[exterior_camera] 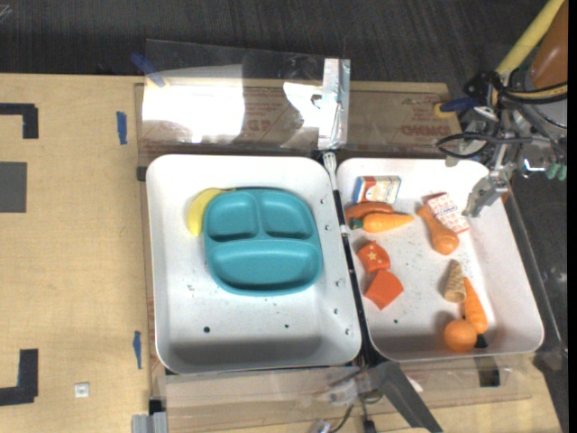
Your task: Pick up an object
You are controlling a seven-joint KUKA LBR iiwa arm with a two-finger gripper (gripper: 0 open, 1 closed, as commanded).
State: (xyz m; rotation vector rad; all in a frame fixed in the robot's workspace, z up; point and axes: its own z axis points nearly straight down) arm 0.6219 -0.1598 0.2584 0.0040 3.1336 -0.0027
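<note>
White plastic bins sit side by side under me, and my work lies in the right bin (518,269), where the loose toy food is scattered; the left bin (171,242) carries a teal divided tray (261,240) with a yellow piece (196,210) peeking from behind its left edge. My gripper (483,195) hangs over the upper right corner of the right bin, near the rim, and it grasps nothing; from this slant I cannot tell how it is set. Nearest to me is a small red-and-white carton (447,209) lying against an orange sausage-shaped piece (442,235), the two touching. Further left are a blue-and-white box (376,189), a carrot (386,223) lying crosswise below it, and two red chunks (379,273) close to the wall between the bins. Along the right side, lower down, lie a tan cone (453,280), another small carrot (473,307) and an orange ball (460,335), bunched near the bottom edge. I judge this the approach step: nothing is lifted yet, and I am poised above the bin rather than down among the things. My next move calls for choosing one target, most likely the carton or the orange piece just beside me, centring over it, and descending straight so that I straddle one thing rather than nudging the pair apart
</note>
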